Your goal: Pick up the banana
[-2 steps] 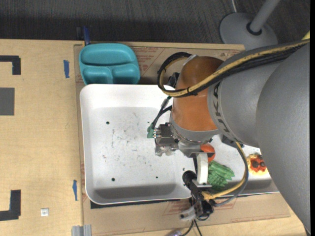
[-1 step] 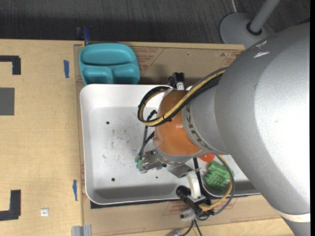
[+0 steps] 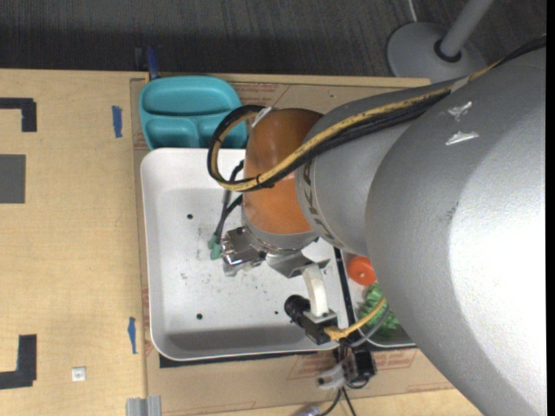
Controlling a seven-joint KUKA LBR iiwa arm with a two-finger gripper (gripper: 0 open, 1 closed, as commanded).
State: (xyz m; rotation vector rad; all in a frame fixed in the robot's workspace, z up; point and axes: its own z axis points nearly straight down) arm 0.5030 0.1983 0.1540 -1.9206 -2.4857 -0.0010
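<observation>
The big grey arm (image 3: 434, 206) with its orange band (image 3: 277, 176) reaches in from the right and covers most of the right side of the bench. Its two-finger gripper (image 3: 232, 251) is low over the left shallow white bin (image 3: 169, 232), near the middle of the bin floor. If it is wide or narrow, I cannot tell, and nothing is seen held in it. I cannot find the banana; the arm hides a large part of both bins. A teal plastic tray (image 3: 186, 111) stands just behind the left bin. On the right, beside the arm, a small orange object (image 3: 361, 272) and a green object (image 3: 380, 310) appear. No readable writing is visible.
</observation>
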